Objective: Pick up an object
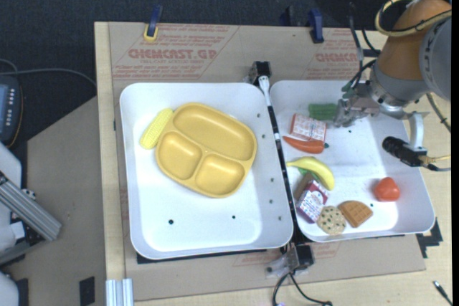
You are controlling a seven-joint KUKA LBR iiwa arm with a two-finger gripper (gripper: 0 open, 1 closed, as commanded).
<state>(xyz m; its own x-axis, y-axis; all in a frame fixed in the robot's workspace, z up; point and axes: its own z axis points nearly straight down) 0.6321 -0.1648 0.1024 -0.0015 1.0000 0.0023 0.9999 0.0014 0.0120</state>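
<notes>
My gripper [346, 115] reaches down into the back of the right bin [416, 211], just right of a green block [322, 111]. Close to it lie a red-and-white packet [308, 128] and an orange carrot [304, 145]. Further forward are a yellow banana [313, 169], a dark red snack pack [310, 201], a round cookie [331, 220], a brown waffle piece [355, 212] and a red tomato [387, 188]. I see nothing lifted off the bin floor.
The left bin [143, 218] holds a yellow divided plate [206, 148] and a yellow corn cob [156, 127]. A black divider [272, 127] runs between the bins. The grey and orange arm [412, 39] comes in over the right bin's back right corner.
</notes>
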